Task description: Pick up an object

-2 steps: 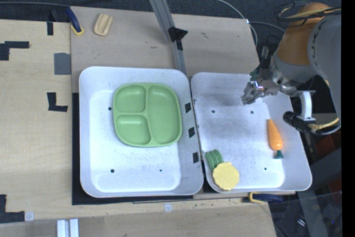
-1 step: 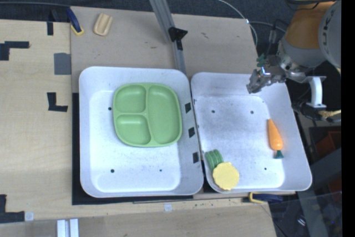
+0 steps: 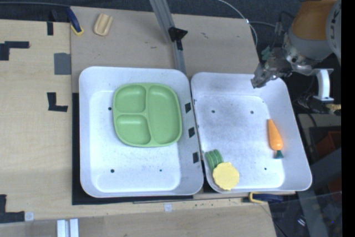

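An orange toy carrot (image 3: 274, 136) with a green tip lies near the right wall of the right bin (image 3: 238, 119). A yellow round piece (image 3: 226, 176) with a green part (image 3: 214, 158) behind it rests at that bin's front left corner. A green divided plate (image 3: 148, 114) sits in the left bin (image 3: 94, 136). My gripper (image 3: 259, 80) hangs over the right bin's back right corner, well away from the carrot and above it in the view. Nothing shows between its fingers.
A grey metal pole (image 3: 161, 5) slants from the top down to the gap between the bins. A tan block (image 3: 102, 24) and a blue and yellow clip (image 3: 75, 21) lie on the bench behind the left bin. Cables trail at the back right.
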